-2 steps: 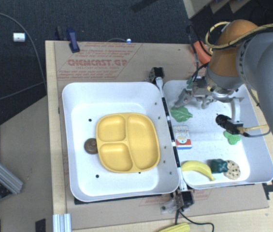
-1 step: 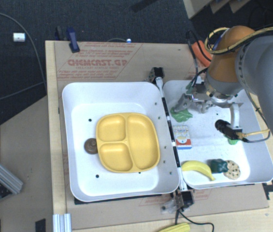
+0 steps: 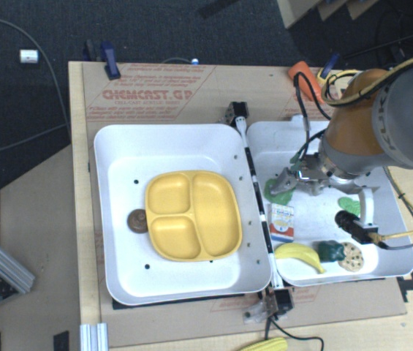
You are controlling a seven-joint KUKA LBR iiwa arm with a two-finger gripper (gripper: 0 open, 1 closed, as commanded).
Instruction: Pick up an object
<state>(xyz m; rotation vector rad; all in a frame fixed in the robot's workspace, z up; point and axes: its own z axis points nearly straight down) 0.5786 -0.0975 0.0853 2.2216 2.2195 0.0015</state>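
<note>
My gripper (image 3: 297,178) hangs low over the upper left part of the right bin (image 3: 389,269). A green leafy piece (image 3: 278,189) lies right at its tip, touching or nearly touching it; I cannot see whether it is gripped. Below it lies a small white carton (image 3: 282,221) with red and blue print. A yellow banana (image 3: 300,257) rests along the bin's front edge, with a dark teal object (image 3: 331,251) and a speckled cookie (image 3: 351,255) to its right. Another green piece (image 3: 349,204) lies under the wrist.
The left bin (image 3: 118,269) holds a yellow divided plate (image 3: 192,215) in its middle and a small brown round thing (image 3: 137,221) against the plate's left side. The grey arm with its orange band (image 3: 352,123) covers the right bin's upper right.
</note>
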